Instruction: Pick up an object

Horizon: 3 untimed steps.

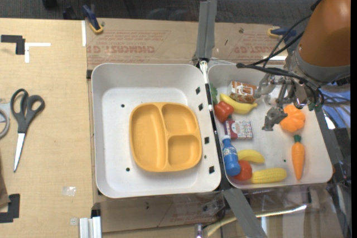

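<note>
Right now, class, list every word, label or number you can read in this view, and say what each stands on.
Red print on the cardboard sheet behind the bins: upside down and too blurred to read.
Small carton in the right bin: label too small to read.
Red-and-white packet: print too small to read.
Blue bottle: no legible text.

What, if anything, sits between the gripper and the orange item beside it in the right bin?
Nothing visible does. The gripper hangs just left of the orange item, with bare bin floor around them; the carrot lies below and the banana off to the left.
</note>
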Available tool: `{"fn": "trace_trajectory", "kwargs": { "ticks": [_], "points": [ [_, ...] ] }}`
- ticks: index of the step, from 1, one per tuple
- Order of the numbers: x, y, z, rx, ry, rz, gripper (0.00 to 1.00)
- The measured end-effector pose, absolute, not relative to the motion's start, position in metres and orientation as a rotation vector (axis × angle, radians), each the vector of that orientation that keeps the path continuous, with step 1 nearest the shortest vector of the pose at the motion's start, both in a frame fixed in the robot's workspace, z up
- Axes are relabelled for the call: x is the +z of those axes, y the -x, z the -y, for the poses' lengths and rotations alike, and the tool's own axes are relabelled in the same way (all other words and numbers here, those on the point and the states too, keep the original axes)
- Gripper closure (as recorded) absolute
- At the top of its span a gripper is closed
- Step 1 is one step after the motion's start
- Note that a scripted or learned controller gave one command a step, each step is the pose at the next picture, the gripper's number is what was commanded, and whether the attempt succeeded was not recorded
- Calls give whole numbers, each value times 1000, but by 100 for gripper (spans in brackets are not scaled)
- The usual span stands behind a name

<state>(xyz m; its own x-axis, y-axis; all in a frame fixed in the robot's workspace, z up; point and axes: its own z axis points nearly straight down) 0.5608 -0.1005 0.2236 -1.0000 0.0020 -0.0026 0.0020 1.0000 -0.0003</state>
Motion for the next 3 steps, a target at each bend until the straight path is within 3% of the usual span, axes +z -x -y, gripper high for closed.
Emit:
{"fn": "trace_trajectory", "kwargs": {
  "ticks": [1,2,3],
  "points": [
    [117,-627,121,-8,51,-3107,0],
    [110,-638,102,-14,-153,-3105,0],
    [111,-610,183,-11,-184,-3094,0]
  ]
}}
